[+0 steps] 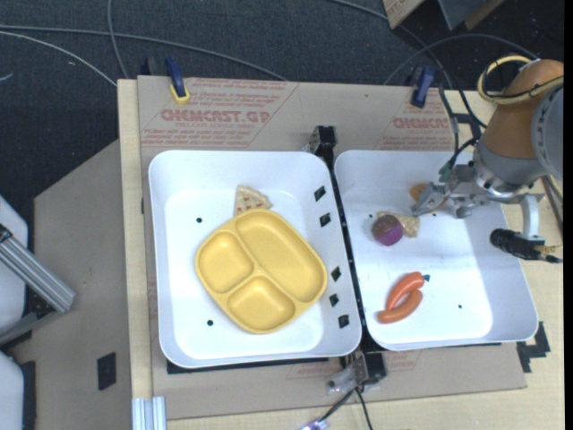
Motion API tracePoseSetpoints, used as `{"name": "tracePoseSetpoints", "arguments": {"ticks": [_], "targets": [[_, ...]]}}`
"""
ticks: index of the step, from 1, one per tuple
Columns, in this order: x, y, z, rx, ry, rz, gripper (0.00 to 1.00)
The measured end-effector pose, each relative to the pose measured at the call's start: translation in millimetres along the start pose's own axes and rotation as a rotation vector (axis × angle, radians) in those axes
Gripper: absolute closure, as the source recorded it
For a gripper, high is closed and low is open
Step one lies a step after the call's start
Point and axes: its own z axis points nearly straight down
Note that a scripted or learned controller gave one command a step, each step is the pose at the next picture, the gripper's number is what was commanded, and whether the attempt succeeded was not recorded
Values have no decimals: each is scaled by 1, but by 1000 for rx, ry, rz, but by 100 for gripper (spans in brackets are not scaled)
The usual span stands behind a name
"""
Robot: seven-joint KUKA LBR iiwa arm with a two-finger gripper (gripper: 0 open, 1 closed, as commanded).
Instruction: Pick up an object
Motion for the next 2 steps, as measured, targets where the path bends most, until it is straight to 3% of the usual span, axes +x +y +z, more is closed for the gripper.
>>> {"name": "tracePoseSetpoints", "arguments": {"ticks": [1, 2], "targets": [[0, 1, -13, -2, 0, 0, 100], [-9, 0, -73, -10, -4, 2, 100]]}}
